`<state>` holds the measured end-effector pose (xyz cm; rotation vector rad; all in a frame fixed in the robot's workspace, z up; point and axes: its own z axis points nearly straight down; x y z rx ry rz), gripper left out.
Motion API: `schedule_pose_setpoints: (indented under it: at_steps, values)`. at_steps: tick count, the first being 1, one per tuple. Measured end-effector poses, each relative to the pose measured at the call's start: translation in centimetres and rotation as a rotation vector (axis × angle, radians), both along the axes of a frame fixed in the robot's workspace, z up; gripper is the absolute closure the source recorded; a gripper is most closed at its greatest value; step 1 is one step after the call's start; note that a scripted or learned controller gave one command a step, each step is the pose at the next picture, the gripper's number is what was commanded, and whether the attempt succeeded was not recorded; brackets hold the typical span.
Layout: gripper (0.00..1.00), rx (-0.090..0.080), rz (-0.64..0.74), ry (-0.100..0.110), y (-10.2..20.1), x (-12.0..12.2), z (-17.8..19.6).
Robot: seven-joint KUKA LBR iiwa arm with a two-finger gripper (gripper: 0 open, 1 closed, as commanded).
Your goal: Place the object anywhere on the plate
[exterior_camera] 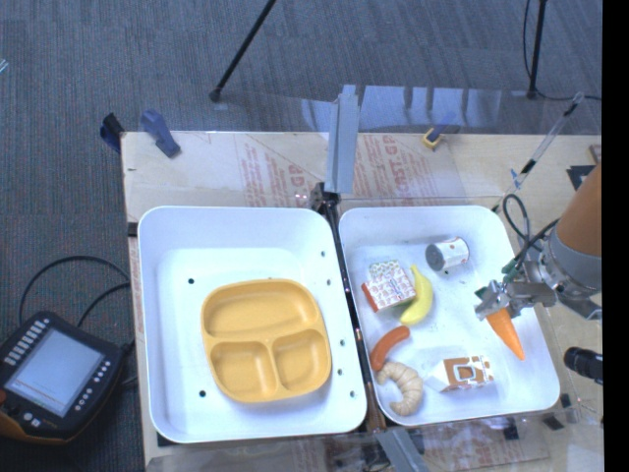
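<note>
A: Where did the gripper (503,299) sit, and what did it have?

B: Over the right bin (472,222), near its right wall. A toy carrot (507,330) hung at its tip, blunt top up at the fingers, point slanting down and to the right. It looked pinched on the carrot's top end, though the fingers themselves were too small to separate.

A: And the target?

B: The yellow divided plate (265,338) lay in the left bin (177,264), well to the left of the gripper. The carry would have to cross the two adjoining bin walls at the centre.

A: Anything in the path?

B: Toy banana (421,297) and a small patterned box (388,284) lay just left of the gripper. A sausage (389,346), a croissant (404,385) and a little carton (466,372) sat lower in the bin; a grey can (448,254) further up. All low and flat.

A: Room on the plate?

B: All three compartments bare, with open white floor round it. My judgement: lift enough to clear the rims, travel straight left, and let go over the large upper compartment.
</note>
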<state>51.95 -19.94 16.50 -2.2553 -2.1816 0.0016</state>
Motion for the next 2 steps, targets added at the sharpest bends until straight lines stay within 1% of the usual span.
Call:
schedule_pose_setpoints:
  at_steps: [1,2]
  values:
    - [1.0,0.0,0.09,-0.001,8.3,4.3,6.0]
    - [1.0,0.001,0.374,0.0,13.7,4.2,2.1]
